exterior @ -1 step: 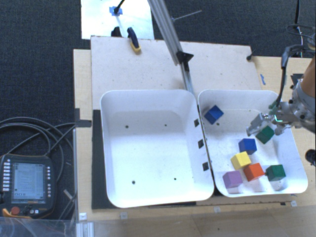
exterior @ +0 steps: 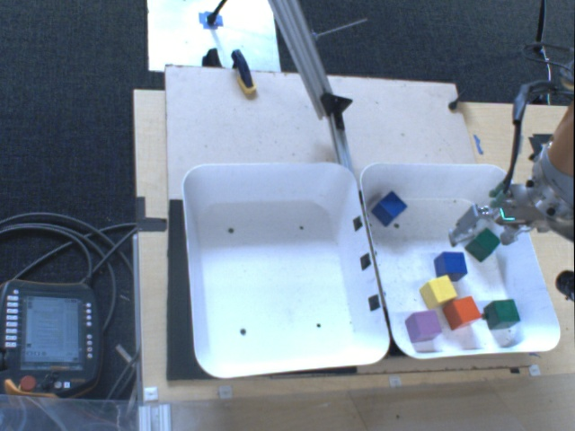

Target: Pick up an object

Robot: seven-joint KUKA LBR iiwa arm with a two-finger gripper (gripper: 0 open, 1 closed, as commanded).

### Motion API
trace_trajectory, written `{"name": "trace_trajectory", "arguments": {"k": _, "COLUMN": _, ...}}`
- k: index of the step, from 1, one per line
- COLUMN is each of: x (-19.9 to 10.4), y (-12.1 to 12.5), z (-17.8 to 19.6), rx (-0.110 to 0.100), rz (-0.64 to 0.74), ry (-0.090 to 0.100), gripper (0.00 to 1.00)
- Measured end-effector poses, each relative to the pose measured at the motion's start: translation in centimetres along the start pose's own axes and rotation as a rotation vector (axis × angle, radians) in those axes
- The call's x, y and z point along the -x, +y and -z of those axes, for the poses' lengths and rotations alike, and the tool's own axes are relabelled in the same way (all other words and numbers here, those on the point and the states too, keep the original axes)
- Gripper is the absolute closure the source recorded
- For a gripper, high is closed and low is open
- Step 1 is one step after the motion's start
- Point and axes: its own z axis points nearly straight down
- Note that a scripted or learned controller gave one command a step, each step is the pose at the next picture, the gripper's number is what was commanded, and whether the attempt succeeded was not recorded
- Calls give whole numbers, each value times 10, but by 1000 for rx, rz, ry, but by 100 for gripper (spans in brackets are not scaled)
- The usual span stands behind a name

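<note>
Held cube: a dark green cube (exterior: 483, 244) sits between the fingers of the gripper (exterior: 486, 232), over the right bin's far right part, apparently clear of the floor, though the slanted view leaves that unsure.
Claw state: closed on that green cube, one metal finger (exterior: 464, 227) showing at its left and the other at its far right side.
Step in hand: by my reading, the grasp is made and the lift is under way or about to begin.
Next move: a straight rise, slow enough that the tilted cube does not slip from the pads.
Nearest neighbours: a blue cube (exterior: 450, 265) just near-left of the held one, then a yellow cube (exterior: 438, 291), an orange cube (exterior: 462, 312), a purple cube (exterior: 423, 326) and a second green cube (exterior: 501, 313) towards the near edge.
Farther off: another blue cube (exterior: 389, 208) at the far left of the right bin (exterior: 422, 182).
Left bin (exterior: 269, 182): holds no cubes.
</note>
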Motion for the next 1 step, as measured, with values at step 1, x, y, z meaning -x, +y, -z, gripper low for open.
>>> {"name": "trace_trajectory", "arguments": {"k": 1, "x": -9, "y": -2, "z": -57, "rx": -5, "rz": 0, "ry": 1, "gripper": 0}}
